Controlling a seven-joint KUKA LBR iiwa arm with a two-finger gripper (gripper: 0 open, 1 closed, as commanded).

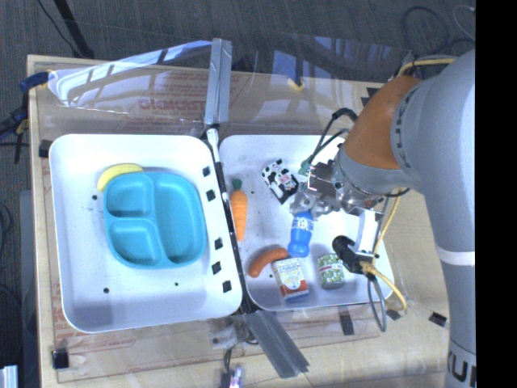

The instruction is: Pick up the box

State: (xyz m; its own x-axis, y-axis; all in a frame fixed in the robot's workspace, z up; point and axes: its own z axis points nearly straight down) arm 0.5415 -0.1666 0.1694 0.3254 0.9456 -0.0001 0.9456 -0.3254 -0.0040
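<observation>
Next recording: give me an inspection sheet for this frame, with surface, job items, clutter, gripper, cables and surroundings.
Surface: two white bins, left bin, right bin.
Job's things: box at right bin's front edge.
Clutter: blue divided tray over a yellow item in left bin; carrot, sausage, bottle, can, black-and-white toy.
Grippers: gripper above the bottle, fingers unclear.
Cables: black and yellow leads by the wrist.
Surroundings: wooden bench, dark floor.

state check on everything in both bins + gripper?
box: upright, right bin, untouched
bottle: lying down, under gripper
gripper: above bottle, finger state unclear
can: upright
carrot: lying flat
sausage: lying flat
blue tray: face up, left bin
</observation>
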